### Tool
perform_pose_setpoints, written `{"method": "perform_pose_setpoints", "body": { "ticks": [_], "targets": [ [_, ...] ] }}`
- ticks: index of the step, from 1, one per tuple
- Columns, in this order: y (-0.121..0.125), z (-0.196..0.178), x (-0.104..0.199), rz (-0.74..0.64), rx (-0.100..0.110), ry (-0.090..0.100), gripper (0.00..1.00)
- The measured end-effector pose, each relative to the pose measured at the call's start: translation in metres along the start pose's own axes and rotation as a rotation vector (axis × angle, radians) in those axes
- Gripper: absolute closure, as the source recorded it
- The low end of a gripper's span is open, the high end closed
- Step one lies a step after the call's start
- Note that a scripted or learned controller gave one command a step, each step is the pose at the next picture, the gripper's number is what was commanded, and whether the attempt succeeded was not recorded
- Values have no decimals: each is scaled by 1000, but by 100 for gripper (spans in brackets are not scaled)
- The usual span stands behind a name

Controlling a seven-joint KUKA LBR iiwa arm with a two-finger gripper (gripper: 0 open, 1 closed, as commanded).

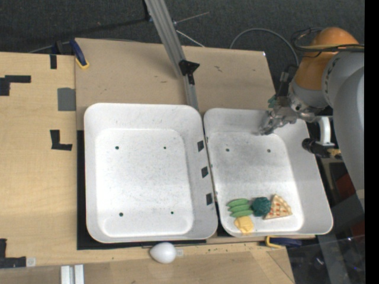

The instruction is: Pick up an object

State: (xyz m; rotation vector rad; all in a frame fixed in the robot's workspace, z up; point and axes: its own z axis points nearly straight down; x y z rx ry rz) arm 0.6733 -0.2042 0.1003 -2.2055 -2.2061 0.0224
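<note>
In the near part of the right bin [308,182] lies a small cluster of toy food: a green pea pod [239,206], a dark green broccoli piece [260,205], a pizza slice [278,208] and a yellow piece [244,223]. My gripper [267,125] hangs at the far right corner of that bin, well away from the cluster. Nothing shows between its fingertips, which look close together.
The left bin [95,158] sits beside the right one. A white egg-shaped object [163,252] lies on the bench in front of the left bin. A slanted metal rail [172,40] reaches down to the gap between the bins.
</note>
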Motion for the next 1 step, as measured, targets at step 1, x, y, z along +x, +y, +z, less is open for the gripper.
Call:
{"method": "perform_pose_setpoints", "body": {
  "ticks": [1],
  "targets": [
    [6,-47,-4,-1,-30,-7,100]
  ]
}}
